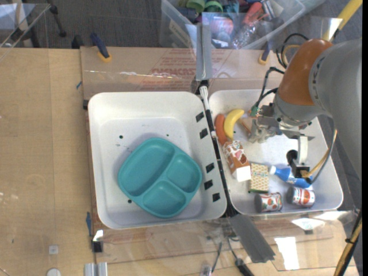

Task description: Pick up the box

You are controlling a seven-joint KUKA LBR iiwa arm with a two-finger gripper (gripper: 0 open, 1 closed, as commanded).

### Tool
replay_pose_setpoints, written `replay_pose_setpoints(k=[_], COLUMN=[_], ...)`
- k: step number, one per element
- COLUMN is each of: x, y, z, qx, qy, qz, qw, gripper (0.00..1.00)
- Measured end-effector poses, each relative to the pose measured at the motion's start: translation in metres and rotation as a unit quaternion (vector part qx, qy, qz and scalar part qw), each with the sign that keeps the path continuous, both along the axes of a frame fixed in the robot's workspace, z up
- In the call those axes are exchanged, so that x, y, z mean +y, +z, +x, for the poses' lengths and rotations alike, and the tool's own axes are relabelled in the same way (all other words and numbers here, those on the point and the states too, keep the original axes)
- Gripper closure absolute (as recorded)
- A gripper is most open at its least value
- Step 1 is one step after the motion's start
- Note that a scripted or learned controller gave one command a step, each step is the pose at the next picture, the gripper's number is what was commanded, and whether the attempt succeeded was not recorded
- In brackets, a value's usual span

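A small cardboard box (260, 177) with a yellowish patterned face lies near the middle of the right bin (328, 171). Just to its left, a red and white carton (234, 156) lies tilted against the divider. My gripper (261, 131) hangs below the orange wrist band (299, 73) in the far part of the right bin, just right of the banana (232, 122). It is well above and behind the box, apart from it. Nothing shows held in it.
An orange carrot-like piece (219, 129) lies beside the banana. A blue object (287, 174) and two cans (269, 201) (303, 196) sit along the right bin's near side. The left bin (103, 154) holds a teal divided plate (161, 177). A clear tub of toys (230, 10) stands behind.
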State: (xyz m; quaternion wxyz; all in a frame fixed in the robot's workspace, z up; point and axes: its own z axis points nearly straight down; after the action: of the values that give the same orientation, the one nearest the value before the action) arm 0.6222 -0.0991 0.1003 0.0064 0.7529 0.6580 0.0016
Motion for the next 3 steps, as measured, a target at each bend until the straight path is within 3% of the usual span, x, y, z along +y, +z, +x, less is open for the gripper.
replay_pose_setpoints(k=[1,2,3], x=[0.0,0.005,-0.013], y=[0.0,0.022,0.024], z=[0.0,-0.058,-0.086], qx=[0.0,0.008,0.008], qy=[0.0,0.096,0.214], qz=[0.0,0.0044,0.0039], qw=[1.0,0.9953,0.9768], gripper=[0.0,0.0,0.0])
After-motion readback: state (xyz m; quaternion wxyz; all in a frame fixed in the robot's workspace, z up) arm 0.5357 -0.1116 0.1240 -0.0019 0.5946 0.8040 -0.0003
